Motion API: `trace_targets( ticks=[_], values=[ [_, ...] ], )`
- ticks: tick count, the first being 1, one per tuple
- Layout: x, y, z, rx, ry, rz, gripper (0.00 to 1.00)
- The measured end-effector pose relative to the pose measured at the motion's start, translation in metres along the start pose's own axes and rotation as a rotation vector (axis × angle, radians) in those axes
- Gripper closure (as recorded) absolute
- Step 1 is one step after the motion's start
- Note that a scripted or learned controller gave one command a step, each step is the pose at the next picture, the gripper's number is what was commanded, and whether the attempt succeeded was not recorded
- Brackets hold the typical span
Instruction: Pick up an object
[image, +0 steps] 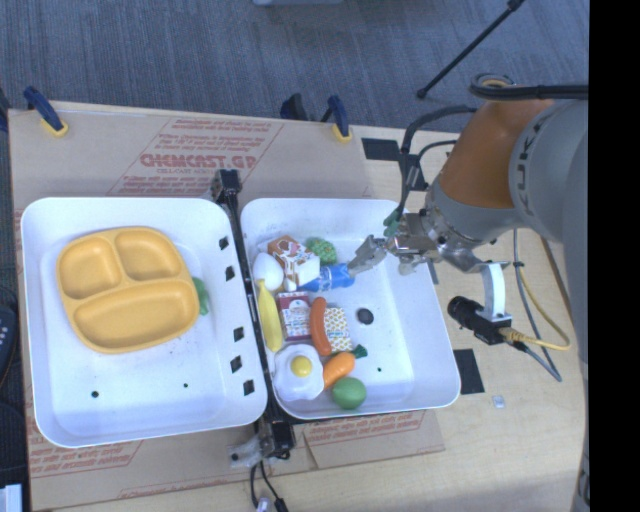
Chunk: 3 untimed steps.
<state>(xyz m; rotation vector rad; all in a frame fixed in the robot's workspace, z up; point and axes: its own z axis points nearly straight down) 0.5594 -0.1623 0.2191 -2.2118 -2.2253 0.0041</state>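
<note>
My gripper (363, 257) hangs over the right bin (415, 345), in its upper middle, reaching in from the right. Just left of and below its tip lies a blue object (335, 278), very close to it; I cannot tell whether they touch. Toy foods crowd the bin's left half: a white egg (267, 270), a printed carton (293, 262), green broccoli (322, 248), a yellow banana (268, 316), a red packet (297, 316), a sausage (320, 326), a fried egg (300, 367), a carrot (340, 367) and a green lime (348, 393).
The left bin (120, 395) holds a yellow divided plate (128, 288) with a small green thing (203, 297) at its right edge. A small dark spot (365, 317) marks the right bin's floor. Bare floor lies in the right bin's right half.
</note>
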Motion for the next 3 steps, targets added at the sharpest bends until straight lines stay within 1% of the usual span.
trace_targets(
  ticks=[1, 2, 3],
  values=[
    [0.062, -0.016, 0.119, -0.010, -0.001, 0.071, 0.00],
    [0.061, -0.014, 0.109, -0.011, -0.002, 0.067, 1.00],
    [0.102, -0.018, 0.014, -0.002, 0.000, 0.157, 1.00]
  ],
)
